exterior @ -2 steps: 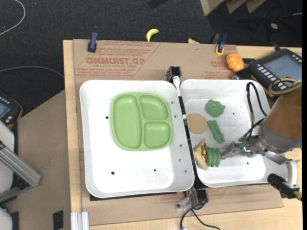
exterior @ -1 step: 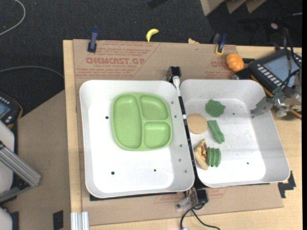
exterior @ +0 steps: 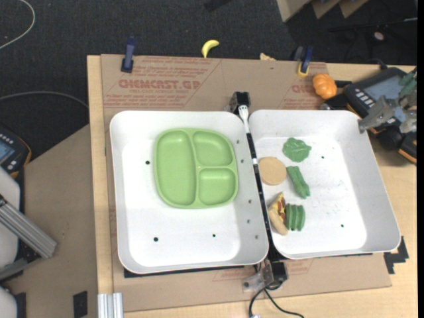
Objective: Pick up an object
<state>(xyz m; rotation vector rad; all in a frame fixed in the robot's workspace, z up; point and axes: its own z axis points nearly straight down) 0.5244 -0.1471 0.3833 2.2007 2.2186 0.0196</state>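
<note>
The right bin point(exterior: 351, 237) holds several toy foods near its left side: a green leafy piece point(exterior: 296, 150), a round tan disc point(exterior: 271, 171), a green pickle-like piece point(exterior: 298, 181), a tan and red piece point(exterior: 278, 214) and a dark green piece point(exterior: 296, 217) beside it. My gripper point(exterior: 387, 113) is at the view's right edge, over the far right corner of the right bin. It is well apart from all the foods, and nothing shows in it.
A green divided plate point(exterior: 196, 167) lies in the left bin point(exterior: 132, 230). An orange toy point(exterior: 324, 85) and a yellow banana point(exterior: 210, 47) lie on the board behind the bins. Blue clamps point(exterior: 128, 55) point(exterior: 305, 59) hold the board's far edge.
</note>
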